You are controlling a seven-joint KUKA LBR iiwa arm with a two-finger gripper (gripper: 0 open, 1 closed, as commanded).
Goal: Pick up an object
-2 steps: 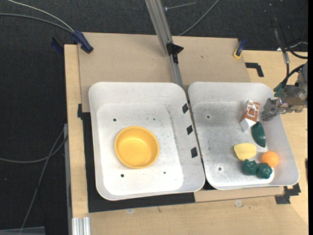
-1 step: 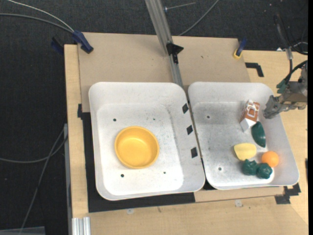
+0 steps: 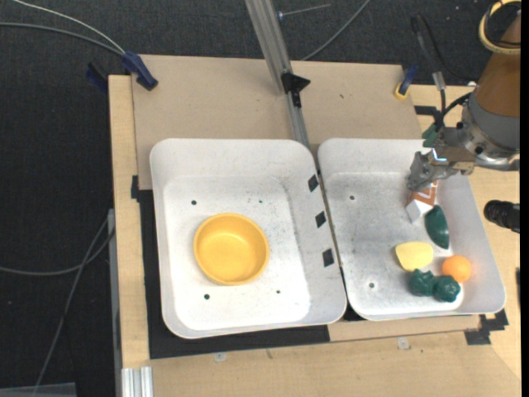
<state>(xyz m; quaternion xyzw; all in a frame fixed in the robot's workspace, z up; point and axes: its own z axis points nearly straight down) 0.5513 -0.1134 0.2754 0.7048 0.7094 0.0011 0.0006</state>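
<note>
Apparently hovering low over right bin (image 3: 372,300), end effector (image 3: 423,180) just above orange-and-white item (image 3: 424,195); opening state impossible to tell. Clustered nearer front rim: dark green piece (image 3: 436,226), yellow piece (image 3: 414,255), orange ball (image 3: 456,268). Likely positioned for a descent onto nearest item.
</note>
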